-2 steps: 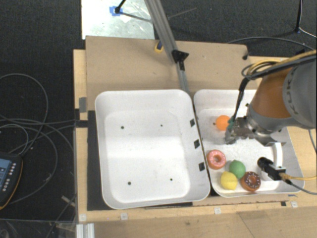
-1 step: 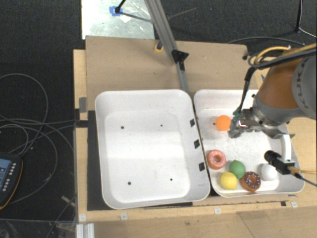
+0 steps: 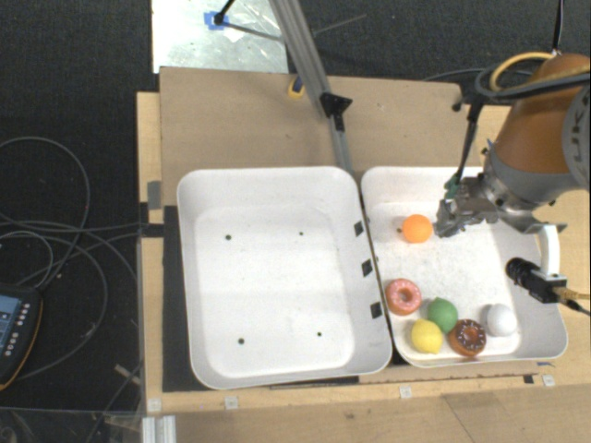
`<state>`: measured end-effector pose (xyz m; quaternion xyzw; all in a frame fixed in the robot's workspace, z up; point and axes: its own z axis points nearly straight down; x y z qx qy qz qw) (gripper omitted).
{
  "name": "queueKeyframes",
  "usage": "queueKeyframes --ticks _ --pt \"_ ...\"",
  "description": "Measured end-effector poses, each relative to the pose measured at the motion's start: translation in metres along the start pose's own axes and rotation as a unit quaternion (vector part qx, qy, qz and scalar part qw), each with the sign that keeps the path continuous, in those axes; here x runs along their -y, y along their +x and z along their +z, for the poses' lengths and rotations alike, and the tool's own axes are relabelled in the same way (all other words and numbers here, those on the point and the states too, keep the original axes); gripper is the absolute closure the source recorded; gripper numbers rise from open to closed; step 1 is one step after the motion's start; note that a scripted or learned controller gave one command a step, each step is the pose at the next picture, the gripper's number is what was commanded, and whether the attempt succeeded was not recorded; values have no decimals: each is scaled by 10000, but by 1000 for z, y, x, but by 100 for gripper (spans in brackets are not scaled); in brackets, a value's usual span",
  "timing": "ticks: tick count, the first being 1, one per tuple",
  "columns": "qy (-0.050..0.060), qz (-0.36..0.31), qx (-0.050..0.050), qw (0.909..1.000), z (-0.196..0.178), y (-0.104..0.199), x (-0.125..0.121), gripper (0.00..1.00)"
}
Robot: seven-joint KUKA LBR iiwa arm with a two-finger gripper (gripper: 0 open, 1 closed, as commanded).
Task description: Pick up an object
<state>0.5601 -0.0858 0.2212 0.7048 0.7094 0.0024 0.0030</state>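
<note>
hovering low in the right bin (image 3: 528, 344), hand (image 3: 450, 218) just beside the orange ball (image 3: 416, 229); hand's state impossible to tell. nothing lifted yet; grasping and raising remaining.

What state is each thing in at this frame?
gripper: low in the right bin, just right of the orange ball
orange ball: loose on the bin floor
pink donut: lying flat
brown donut: lying flat
right bin: holds six items
</note>
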Motion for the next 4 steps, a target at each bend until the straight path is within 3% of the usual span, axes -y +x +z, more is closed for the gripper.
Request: queueKeyframes --ticks 1,4 --pt "6 4 1 10000 -39 0 -2 100" --pt "21 -16 -12 10000 -38 146 -72 100"
